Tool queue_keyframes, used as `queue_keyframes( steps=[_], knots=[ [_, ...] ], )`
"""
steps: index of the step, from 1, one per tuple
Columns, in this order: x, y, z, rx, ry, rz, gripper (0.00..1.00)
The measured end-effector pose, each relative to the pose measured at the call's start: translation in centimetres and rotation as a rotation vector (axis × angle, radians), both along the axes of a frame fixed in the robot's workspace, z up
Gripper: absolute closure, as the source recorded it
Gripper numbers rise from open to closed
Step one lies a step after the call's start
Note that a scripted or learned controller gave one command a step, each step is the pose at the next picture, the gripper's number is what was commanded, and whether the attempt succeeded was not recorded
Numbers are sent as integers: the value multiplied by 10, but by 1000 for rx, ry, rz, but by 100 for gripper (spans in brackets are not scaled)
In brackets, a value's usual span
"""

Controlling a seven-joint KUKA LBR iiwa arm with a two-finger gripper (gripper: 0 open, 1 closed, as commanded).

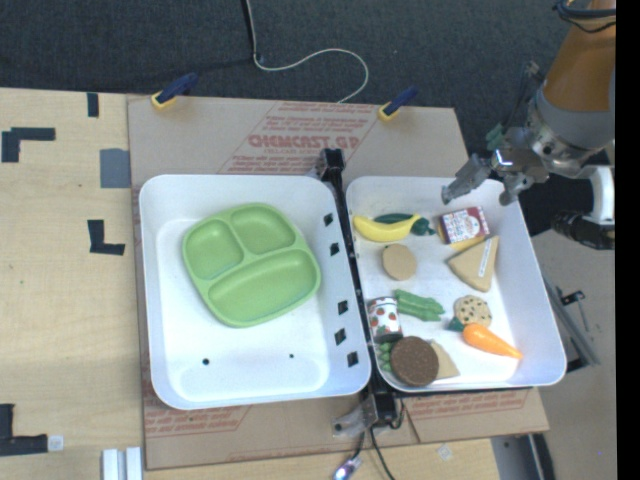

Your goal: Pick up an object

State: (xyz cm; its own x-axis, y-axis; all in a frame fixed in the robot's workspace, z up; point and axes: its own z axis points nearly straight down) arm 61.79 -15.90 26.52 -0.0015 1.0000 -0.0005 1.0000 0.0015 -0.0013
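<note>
Both bins are plain white, left bin (165, 268) and right bin (530, 298). The divided plate (250, 263) is light green all over. Then there's a yellow banana (385, 228) with a dark green tip, a red-and-white carton (463, 225), a tan round biscuit (399, 262), a pale yellow cheese wedge (477, 264), a green pea pod (418, 305), an orange carrot (490, 340) and a dark brown patty (414, 360). The cardboard sheet (290, 138) is brown with red lettering, and the tabletop (60, 168) is light wood with black marks.
</note>
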Motion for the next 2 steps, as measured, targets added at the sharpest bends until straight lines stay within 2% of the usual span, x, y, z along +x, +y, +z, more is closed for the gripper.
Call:
queue_keyframes(
  steps=[1,2],
  knots=[
    [-71,78,-85,4,10,2,0],
    [-138,147,-81,3,7,4,0]
  ],
)
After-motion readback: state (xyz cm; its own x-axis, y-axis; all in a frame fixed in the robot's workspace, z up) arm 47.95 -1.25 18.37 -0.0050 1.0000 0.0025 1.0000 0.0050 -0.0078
